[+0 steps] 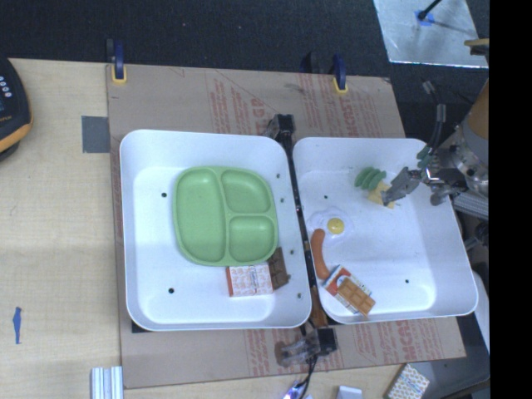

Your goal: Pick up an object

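Camera view: my tool [397, 191] reaches in from the right over the right bin [440, 264]. Its tip sits at a small yellow piece [379, 195] lying just beside a green toy [370, 177] in that bin's upper part. Whether the yellow piece is gripped, I cannot tell. Lower in the same bin lie a fried egg toy [334, 226], a sausage [319, 254] and an orange packet [349, 291]. The left bin [141, 223] holds a green divided plate [225, 215] and a small card [249, 280].

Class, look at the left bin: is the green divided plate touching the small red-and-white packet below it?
Touching. In the camera view the red-and-white packet meets the lower rim of the green divided plate, with no white bin floor visible between them.
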